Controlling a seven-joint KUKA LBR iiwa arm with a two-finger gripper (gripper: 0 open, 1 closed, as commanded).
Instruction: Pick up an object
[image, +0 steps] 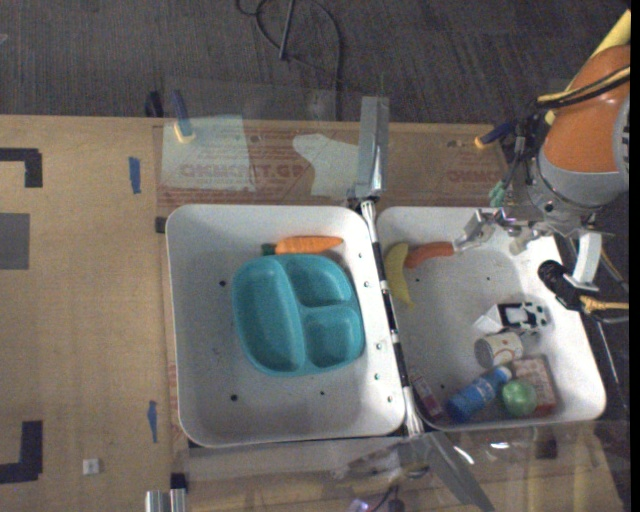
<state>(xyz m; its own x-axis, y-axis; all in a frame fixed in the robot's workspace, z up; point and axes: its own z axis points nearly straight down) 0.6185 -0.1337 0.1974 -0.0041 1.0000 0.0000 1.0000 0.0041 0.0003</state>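
Observation:
My gripper (497, 230) hangs over the far edge of the right bin (590, 385), open with nothing between its fingers. Just left of it lie an orange-red sausage-shaped piece (428, 254) and a yellow banana (398, 273). Nearer the front of that bin are a black-and-white toy (525, 316), a small tan cup (498, 349), a blue bottle (477, 394), a green ball (518, 398) and a pink box (537, 377). The left bin (195, 330) holds a teal divided plate (296, 313) and an orange carrot (308, 243).
The arm's orange band and grey wrist (585, 140) loom over the right bin's far right corner, with cables around them. A metal divider (372, 160) runs between the bins at the back. Cardboard and a wooden bench top surround the bins.

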